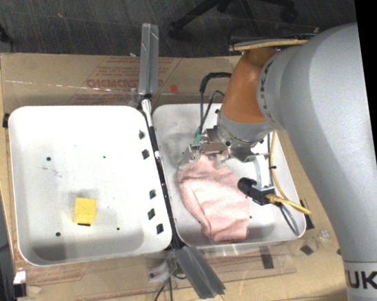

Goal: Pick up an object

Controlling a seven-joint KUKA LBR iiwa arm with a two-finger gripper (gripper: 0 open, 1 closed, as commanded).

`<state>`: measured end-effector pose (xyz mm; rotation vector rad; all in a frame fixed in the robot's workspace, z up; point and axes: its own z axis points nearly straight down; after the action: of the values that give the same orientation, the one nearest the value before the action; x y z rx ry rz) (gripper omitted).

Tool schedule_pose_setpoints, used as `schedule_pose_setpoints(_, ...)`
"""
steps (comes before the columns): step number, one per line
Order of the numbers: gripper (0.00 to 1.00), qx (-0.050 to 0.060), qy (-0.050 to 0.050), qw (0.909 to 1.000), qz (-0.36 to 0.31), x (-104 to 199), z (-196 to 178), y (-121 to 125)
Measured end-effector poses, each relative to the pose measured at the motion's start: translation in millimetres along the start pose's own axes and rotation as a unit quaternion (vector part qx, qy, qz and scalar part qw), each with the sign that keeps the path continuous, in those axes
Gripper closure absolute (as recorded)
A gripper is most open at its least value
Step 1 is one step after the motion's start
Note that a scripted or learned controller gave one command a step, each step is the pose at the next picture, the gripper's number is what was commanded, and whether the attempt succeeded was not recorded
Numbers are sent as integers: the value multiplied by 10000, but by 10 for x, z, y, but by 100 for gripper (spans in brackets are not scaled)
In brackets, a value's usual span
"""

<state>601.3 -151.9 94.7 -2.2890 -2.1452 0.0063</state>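
The gripper (206, 149) is low at the upper edge of the pink cloth (213, 198), which lies just below it in the right bin (171, 124). Whether it has closed on the cloth, I cannot tell. It seems the grasping step; next, close firmly and lift.

Slanted overhead view of both bins (22, 204)

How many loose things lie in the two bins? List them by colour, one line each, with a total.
Yellow: 1, the yellow block in the left bin.
Pink: 1, the pink cloth in the right bin, under the pincer.
Total: 2
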Motion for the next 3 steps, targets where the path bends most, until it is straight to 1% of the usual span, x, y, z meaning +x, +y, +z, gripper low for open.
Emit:
schedule_pose_setpoints(1, 100, 12, 1, 10000, -16, 2, -97, 1)
schedule_pose_setpoints(2, 0, 12, -1, 10000, -17, 2, -98, 1)
schedule_pose_setpoints(3, 0, -15, -1, 9999, 171, 95, 29, 238)
